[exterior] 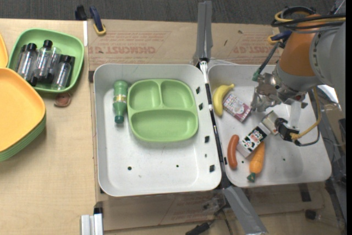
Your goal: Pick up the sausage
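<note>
So we've got a counter (pixel 49 190) with a tan, cardboard-looking top. Two shallow white bins sit on it side by side, touching along a middle seam: the left bin (pixel 154 170) around the counter's center, the right bin (pixel 300 165) toward its right edge. Over at the left edge there's a stack of orange plates (pixel 19 115), partly cut off. Just behind them, near the back left corner, a green tray (pixel 74 49) sits with small dark-capped bottles in it. A small brownish thing (pixel 62 100) lies right by that tray's front edge, can't tell what it is. A blue clamp (pixel 97 20) grips the back edge.
</note>
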`<state>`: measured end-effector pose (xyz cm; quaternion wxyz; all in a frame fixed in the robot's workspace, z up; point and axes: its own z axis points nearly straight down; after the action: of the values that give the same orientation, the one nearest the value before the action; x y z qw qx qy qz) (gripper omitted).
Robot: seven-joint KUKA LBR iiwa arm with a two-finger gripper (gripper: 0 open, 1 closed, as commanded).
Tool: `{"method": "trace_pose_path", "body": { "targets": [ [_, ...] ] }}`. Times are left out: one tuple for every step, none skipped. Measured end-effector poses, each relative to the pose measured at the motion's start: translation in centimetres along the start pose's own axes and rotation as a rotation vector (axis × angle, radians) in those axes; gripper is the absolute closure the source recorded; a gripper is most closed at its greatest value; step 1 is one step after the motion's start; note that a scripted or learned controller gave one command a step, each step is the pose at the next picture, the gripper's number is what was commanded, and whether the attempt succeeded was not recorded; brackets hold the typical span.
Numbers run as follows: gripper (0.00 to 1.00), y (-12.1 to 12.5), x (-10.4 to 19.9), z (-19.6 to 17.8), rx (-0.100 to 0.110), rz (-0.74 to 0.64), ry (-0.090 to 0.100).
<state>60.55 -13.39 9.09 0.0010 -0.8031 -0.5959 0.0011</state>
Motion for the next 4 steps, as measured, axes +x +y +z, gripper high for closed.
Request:
{"method": "trace_pose_path", "body": {
  "targets": [
    [1.0, -2.3, -2.8, 0.0, -0.001, -0.251, 0.0],
    [1.0, -3.0, -6.9, 0.0, -0.001, 0.112, 0.0],
    [1.0, -9.1, -9.3, 0.1, 0.002, 0.364, 0.001],
    [1.0, -10.1, -1.5, 0.0, 0.001, 0.634, 0.0]
  ]
}}
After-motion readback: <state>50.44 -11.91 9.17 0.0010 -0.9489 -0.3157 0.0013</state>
